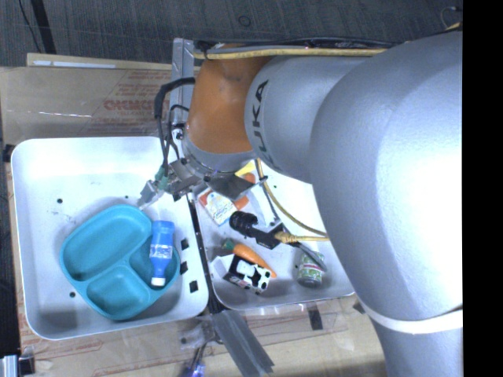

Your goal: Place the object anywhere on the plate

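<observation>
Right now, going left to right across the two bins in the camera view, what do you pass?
Blue plate → blue bottle → black and white toy cow → small jar.

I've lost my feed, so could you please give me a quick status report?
End effector above left bin, near plate's far rim. Blue bottle lying on blue plate. Nothing blocking.

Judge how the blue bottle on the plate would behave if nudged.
The bottle lies on its side along the plate's right edge, so it would probably roll. It looks like small smooth plastic: likely light and somewhat slippery.
</observation>
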Controlling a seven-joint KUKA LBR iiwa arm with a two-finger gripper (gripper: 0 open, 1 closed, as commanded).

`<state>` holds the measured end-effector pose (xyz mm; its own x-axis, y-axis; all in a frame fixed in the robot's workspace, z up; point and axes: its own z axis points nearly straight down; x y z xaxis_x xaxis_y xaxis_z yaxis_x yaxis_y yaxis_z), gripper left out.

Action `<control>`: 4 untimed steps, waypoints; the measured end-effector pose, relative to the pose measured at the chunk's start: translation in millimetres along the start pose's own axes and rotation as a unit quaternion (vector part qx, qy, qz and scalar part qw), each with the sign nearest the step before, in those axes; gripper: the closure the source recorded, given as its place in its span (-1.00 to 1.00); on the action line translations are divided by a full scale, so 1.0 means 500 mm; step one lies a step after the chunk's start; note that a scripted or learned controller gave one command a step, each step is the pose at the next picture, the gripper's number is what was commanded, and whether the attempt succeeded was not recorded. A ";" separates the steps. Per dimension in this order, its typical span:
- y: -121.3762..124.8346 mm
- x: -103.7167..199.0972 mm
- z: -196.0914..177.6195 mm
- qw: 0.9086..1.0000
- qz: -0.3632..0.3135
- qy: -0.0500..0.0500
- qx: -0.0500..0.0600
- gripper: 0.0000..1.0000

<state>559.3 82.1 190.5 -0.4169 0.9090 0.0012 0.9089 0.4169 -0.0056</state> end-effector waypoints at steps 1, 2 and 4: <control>0.000 0.000 -0.019 1.000 -0.001 0.000 0.001 1.00; -0.004 0.115 -0.293 0.996 0.086 0.000 -0.003 1.00; -0.073 0.071 -0.081 0.974 0.224 0.000 0.001 -1.00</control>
<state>511.6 99.4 231.3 0.0228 0.9997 -0.0020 0.9997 -0.0228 -0.0072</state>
